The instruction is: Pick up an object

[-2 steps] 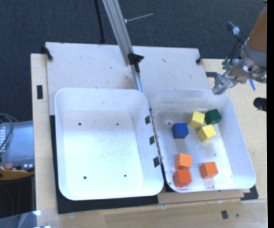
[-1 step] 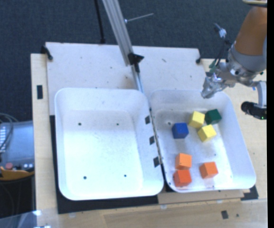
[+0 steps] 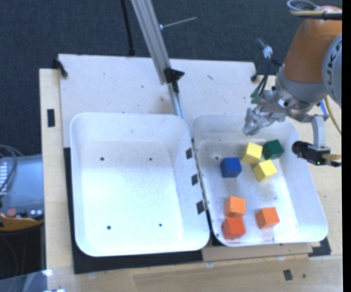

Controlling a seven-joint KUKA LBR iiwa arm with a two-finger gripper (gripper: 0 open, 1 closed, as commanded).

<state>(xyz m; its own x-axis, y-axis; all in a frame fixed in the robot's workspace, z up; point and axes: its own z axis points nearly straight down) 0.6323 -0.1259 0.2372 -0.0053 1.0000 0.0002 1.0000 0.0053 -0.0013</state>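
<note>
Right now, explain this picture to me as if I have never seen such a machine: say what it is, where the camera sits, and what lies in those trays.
The grey and orange thing at the right is a robot arm. Its gripper, the part meant to grasp, hangs over the far end of the right bin; whether it is open or shut is too blurred to tell, and nothing shows held in it. The one camera is fixed above the bench and looks down at a slant. In that bin lie a blue block, two yellow blocks, a green block and three orange blocks. The left bin sits beside it.
</note>
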